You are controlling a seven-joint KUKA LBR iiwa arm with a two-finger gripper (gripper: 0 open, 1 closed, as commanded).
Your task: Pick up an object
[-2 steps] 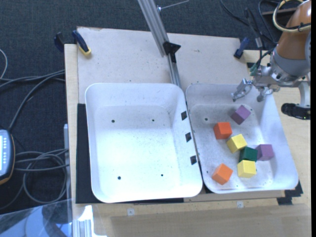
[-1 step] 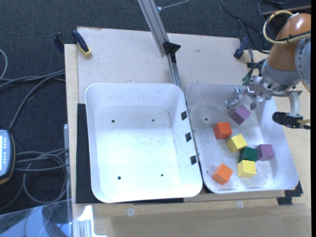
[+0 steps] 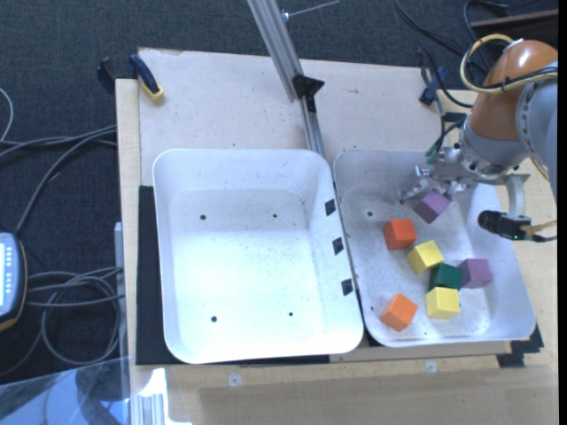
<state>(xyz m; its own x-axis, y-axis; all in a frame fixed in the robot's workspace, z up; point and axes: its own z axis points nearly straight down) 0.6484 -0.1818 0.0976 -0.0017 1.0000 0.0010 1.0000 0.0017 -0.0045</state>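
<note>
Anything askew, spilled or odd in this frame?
Nothing spilled: all blocks lie inside the right bin. One oddity: a purple block sits tilted right under the gripper, apart from the cluster; whether it is gripped is unclear.

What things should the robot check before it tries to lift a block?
1. Gripper is over the right bin: ok.
2. Purple block sits right under the gripper: ok.
3. Block is truly between the fingers: cannot tell.
4. Purple block stands apart from the orange-red block: ok.
5. Other blocks, like the yellow block and green block, are away from the gripper: ok.
</note>
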